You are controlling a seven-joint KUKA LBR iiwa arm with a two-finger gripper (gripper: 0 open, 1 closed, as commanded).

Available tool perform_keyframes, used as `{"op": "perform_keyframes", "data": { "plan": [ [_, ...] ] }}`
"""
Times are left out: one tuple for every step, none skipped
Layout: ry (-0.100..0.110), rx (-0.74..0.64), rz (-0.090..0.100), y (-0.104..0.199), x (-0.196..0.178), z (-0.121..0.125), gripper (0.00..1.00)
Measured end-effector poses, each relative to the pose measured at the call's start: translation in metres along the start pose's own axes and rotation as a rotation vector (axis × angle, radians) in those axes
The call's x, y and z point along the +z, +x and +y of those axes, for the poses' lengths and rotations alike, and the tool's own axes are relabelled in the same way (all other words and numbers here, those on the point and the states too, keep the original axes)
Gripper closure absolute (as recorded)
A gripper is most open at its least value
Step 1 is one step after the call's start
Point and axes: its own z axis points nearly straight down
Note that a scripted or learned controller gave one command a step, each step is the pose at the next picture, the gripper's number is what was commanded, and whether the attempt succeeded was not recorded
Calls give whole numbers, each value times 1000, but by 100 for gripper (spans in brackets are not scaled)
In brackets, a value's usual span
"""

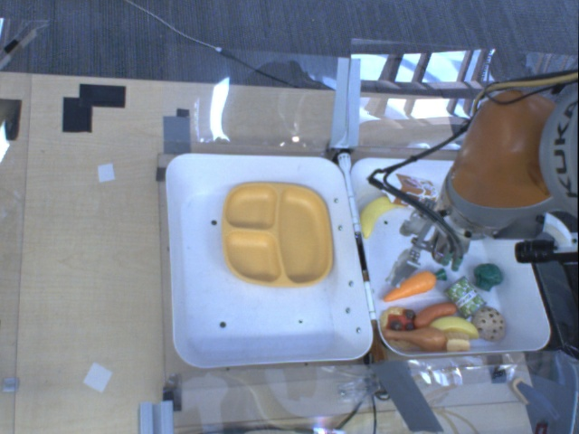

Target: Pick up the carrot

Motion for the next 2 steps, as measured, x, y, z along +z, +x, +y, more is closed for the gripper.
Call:
{"op": "perform_keyframes", "data": {
  "plan": [
    [-10, 161, -9, -13, 92, -34, 0],
    [-11, 157, -18, -15, 83, -32, 100]
  ]
}}
